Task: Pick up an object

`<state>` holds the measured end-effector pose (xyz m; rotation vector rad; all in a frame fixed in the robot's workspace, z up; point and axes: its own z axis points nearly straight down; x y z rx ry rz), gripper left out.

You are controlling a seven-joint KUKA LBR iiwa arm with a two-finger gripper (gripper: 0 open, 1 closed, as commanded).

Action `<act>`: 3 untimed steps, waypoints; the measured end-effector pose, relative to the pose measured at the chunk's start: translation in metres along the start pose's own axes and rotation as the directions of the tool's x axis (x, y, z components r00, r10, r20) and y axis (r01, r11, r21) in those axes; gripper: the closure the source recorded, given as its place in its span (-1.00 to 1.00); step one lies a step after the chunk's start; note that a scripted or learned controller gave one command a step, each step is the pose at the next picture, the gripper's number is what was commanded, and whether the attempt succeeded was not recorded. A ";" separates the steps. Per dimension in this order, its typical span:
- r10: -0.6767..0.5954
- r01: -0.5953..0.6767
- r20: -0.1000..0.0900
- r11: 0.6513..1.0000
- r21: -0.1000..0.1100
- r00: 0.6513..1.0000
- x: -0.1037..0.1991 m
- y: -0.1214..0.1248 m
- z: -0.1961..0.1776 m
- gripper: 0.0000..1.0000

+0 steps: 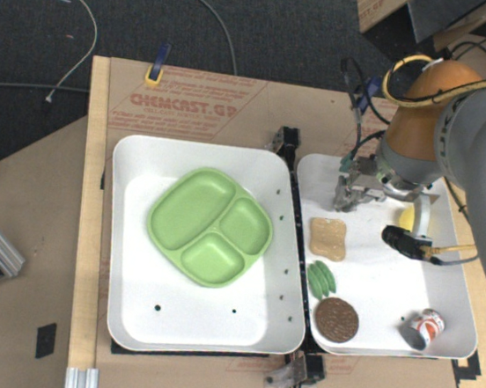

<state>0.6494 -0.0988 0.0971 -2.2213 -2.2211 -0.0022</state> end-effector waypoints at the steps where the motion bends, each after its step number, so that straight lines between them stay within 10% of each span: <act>1: -0.001 0.001 0.002 1.000 -0.006 1.000 -0.001 0.007 -0.063 1.00; 3: -0.001 0.001 0.003 1.000 -0.008 1.000 -0.015 0.017 -0.169 1.00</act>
